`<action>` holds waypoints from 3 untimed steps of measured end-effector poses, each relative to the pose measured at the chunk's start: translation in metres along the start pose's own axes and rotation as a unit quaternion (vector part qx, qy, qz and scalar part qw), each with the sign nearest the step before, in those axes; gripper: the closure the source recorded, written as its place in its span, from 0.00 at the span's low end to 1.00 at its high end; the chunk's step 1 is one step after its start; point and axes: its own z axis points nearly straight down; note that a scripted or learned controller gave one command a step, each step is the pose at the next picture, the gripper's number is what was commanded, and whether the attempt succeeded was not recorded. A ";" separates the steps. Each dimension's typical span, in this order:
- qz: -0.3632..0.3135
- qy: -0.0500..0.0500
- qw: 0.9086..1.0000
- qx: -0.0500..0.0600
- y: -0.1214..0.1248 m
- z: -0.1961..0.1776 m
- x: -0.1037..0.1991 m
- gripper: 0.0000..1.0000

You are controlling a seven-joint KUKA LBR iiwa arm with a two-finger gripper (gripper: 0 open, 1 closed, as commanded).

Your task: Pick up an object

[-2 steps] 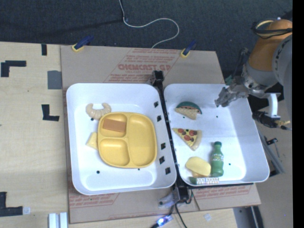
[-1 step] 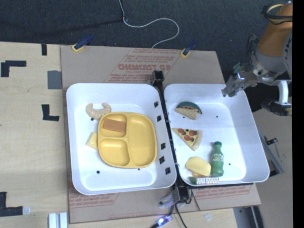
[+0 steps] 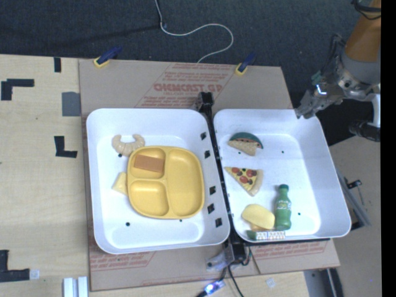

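The surface [image 3: 37, 166] carries two white bins [image 3: 99, 184] side by side, so everything sits within the arm's [image 3: 365, 48] reach. The tool [image 3: 306, 109] hangs over the right bin's far corner; whether it's apart or together, I can't tell. Candidates lie apart: pizza slice [image 3: 245, 178], green bottle [image 3: 283, 207], yellow tray [image 3: 167, 181] left.

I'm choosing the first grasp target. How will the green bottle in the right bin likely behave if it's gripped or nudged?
The bottle lies on its side, so its round body will probably roll when nudged. It looks like smooth plastic, so likely rigid, light and a bit slippery. The yellow piece close beside it may get bumped.
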 end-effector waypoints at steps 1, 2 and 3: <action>-0.002 0.001 1.000 0.002 -0.010 0.009 0.057 1.00; -0.002 0.001 1.000 0.003 -0.022 0.005 0.114 1.00; -0.003 0.001 1.000 0.002 -0.011 0.007 0.171 1.00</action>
